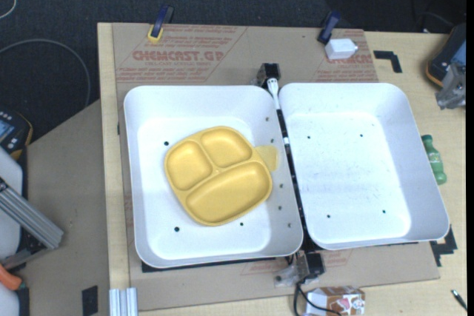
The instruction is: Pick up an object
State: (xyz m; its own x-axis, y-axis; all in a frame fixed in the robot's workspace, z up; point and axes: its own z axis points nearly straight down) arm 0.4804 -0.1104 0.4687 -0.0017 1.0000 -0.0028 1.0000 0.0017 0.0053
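Note:
A yellow divided plate [217, 175] with three compartments lies flat in the left bin [141, 159], tilted slightly in plan. A small pale yellow piece [267, 155] peeks out from under its right edge. At the right edge of the view, beyond the right bin's far corner, a grey part of my gripper [452, 89] shows, well away from the plate and above the bench rather than over either bin.
The right bin [400, 152] sits beside the left one, with a black divider strip [285, 152] between them. A green object [434, 158] lies on the bench just outside the right bin's right wall. A white block [341, 49] rests on the cardboard at the back.

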